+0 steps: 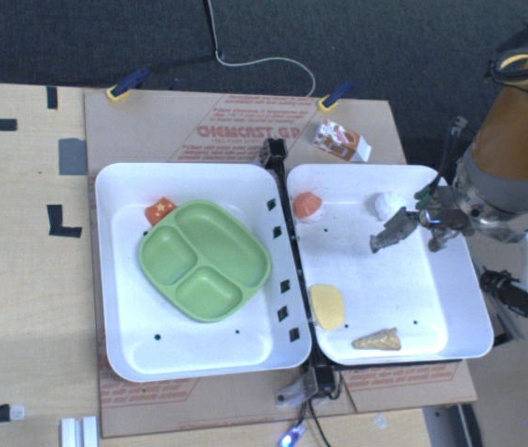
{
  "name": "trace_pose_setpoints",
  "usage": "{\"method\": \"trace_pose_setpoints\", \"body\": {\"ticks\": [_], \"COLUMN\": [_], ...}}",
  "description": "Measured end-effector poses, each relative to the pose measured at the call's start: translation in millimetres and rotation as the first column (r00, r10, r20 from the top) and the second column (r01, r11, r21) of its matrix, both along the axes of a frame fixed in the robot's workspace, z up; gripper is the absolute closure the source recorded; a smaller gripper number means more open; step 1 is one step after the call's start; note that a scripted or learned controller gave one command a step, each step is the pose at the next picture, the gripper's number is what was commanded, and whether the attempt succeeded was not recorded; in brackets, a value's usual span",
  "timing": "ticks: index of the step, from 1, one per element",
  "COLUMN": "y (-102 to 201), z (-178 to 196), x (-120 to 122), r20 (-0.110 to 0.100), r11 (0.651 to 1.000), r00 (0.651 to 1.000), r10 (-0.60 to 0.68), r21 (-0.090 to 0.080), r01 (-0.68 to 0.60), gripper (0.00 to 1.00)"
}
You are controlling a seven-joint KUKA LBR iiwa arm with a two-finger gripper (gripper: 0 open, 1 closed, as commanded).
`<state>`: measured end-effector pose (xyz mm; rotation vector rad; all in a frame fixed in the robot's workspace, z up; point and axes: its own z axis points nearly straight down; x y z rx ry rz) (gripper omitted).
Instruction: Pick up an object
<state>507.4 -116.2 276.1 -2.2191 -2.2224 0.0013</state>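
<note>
My gripper [409,240] hangs over the right side of the right bin [450,343], its two dark fingers [389,231] spread open with nothing between them. A small white lump [386,203] lies just up and left of the left finger. Further left, near the bin's top left corner, sits an orange-red round piece [307,205]. A yellow piece [327,305] lies near the bin's left wall, and a tan wedge [377,341] rests by the front wall.
The left bin [124,343] holds a green divided plate [205,259] and a small red-orange block [160,211] at its upper left. A small printed packet [342,142] lies on the cardboard behind the right bin. A cable [245,61] runs along the back.
</note>
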Motion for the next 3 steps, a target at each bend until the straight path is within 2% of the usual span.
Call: {"method": "trace_pose_setpoints", "body": {"ticks": [1,2,3], "y": [1,70,133], "z": [10,-30,-48], "x": [0,-26,-25], "r20": [-0.001,-0.007,-0.004], "r11": [1.0,1.0,1.0], "r00": [1.0,1.0,1.0], "r10": [0.002,0.006,0.006], "r21": [0.0,0.003,0.002], "r01": [-0.002,-0.006,-0.006], "gripper": [1.0,1.0,1.0]}}
